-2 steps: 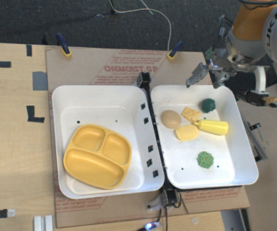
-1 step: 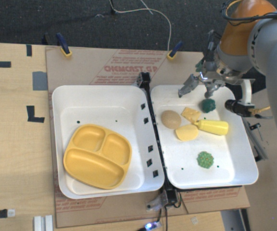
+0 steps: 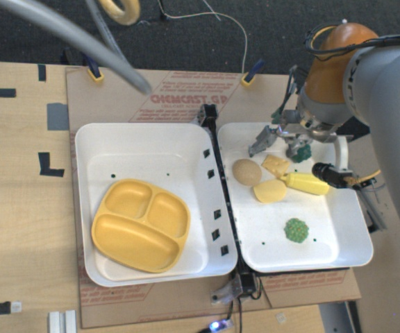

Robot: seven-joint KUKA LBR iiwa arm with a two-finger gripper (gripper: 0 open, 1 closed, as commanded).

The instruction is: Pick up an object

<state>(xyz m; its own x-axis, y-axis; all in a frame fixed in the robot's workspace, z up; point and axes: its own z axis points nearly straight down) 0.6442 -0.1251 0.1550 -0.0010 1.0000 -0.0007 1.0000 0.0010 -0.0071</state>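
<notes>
The left bin (image 3: 89, 141) holds one thing: a yellow divided plate (image 3: 142, 224) with three compartments. It lies flat towards the bin's front left corner.

The right bin (image 3: 339, 252) holds six small things. Nearest the wall shared with the left bin lies one tan rounded piece (image 3: 246, 172). Just to its right are one round pale yellow slice (image 3: 270, 191) and, behind the slice, one pale yellow wedge (image 3: 276, 164). The wedge and the slice look to be touching. One long yellow piece (image 3: 306, 183), perhaps a toy banana, lies just beside them towards the right edge. One green knobbly lump (image 3: 296, 229), like toy broccoli, sits alone near the front edge, well apart from the others.

The gripper (image 3: 280, 146) hangs over the bin's back edge, just behind the wedge. Its fingers (image 3: 262, 143) are spread apart with nothing between them. One small teal thing (image 3: 300, 152) sits against the gripper's right side; I cannot tell if they touch.
</notes>
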